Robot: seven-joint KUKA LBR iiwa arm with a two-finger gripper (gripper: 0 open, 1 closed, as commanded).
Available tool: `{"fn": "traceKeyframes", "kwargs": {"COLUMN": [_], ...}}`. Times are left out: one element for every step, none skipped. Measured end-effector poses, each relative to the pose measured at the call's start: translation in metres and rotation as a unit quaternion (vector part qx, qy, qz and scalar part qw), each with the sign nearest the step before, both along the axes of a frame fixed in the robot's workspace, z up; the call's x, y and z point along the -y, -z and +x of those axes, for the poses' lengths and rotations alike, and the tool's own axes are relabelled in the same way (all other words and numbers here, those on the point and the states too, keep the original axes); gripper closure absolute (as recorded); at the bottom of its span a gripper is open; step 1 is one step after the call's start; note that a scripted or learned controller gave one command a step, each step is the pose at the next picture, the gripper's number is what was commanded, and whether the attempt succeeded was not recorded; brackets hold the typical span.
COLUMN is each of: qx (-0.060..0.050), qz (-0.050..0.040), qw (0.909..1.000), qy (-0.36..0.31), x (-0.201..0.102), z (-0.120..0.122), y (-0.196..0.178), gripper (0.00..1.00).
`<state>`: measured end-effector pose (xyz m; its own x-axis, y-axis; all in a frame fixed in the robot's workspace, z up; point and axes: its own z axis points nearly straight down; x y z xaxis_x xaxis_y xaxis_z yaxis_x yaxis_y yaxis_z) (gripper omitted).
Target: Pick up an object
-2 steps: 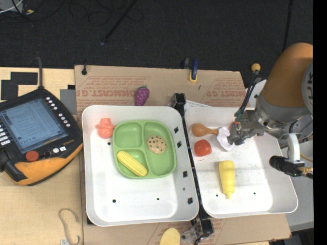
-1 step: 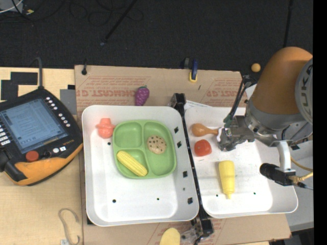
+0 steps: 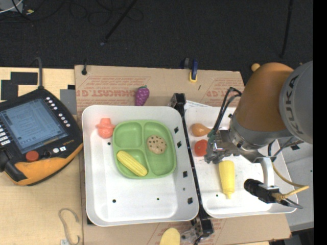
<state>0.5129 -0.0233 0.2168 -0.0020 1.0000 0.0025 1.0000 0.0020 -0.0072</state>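
Claw [image 3: 217, 149] hangs over the right white bin [image 3: 245, 208]; whether it gapes or grips, I cannot tell. Just beneath it lies a yellow plastic mustard bottle [image 3: 227, 177], long axis running away from the claw, nozzle pointing farthest off. A red tomato-like ball [image 3: 200, 147] sits beside the claw.

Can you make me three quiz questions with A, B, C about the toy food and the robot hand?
1. Where is the corn?
A. On the green plate
B. In the right bin
C. On the cardboard

2. What colour is the bottle in the right bin?
A. Blue
B. Yellow
C. Black

3. How is the cookie sitting?
A. Lying flat in a plate compartment
B. Hanging in the air
C. Under the corn

Answers:
1 A: the corn lies in the plate's lower left compartment, in the left bin.
2 B: the bottle is yellow, just below the robot's hand.
3 A: the cookie rests flat in the right compartment, apart from the corn.
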Motion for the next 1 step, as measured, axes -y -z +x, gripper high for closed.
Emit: {"fn": "traceKeyframes", "kwargs": {"qx": [0.003], "qz": [-0.0008], "qw": [1.0], "qy": [0.001], "x": [-0.01], "z": [0.004], "y": [-0.0184], "gripper": [1.0]}}
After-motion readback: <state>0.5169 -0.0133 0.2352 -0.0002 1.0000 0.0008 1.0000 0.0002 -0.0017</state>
